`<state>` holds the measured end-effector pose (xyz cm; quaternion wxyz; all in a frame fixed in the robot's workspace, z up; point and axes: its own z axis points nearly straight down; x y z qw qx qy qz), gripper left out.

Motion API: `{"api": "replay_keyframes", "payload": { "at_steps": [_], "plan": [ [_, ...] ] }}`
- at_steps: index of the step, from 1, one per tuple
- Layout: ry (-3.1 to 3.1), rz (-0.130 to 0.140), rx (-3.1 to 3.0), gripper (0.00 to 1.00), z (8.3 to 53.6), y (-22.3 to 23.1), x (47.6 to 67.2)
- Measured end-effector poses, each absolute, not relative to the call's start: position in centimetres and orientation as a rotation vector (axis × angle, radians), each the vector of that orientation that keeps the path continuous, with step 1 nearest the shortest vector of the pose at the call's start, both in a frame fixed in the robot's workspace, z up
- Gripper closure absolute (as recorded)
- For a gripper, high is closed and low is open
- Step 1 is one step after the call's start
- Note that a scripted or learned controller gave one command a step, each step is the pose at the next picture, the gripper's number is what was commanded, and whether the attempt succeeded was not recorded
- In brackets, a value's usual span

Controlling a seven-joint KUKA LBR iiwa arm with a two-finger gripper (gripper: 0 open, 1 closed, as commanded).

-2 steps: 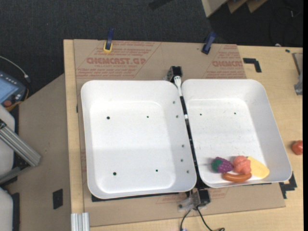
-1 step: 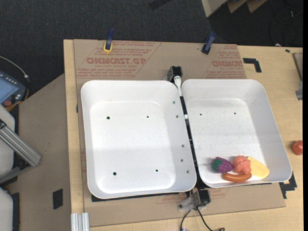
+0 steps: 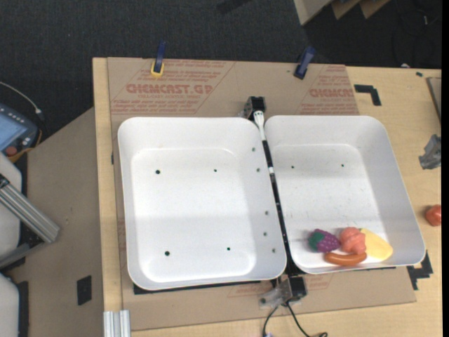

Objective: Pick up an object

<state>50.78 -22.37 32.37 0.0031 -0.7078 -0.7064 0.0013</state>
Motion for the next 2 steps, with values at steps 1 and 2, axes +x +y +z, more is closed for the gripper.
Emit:
{"api": "replay_keyframes", "payload": {
  "at_steps": [1,2],
  "plan": [
    [-2.225,0.0,-2.225,1.0,33.8,-22.4,51.0],
    [-2.229,-0.002,-2.228,1.0,34.8,-22.5,51.1]
  ]
}}
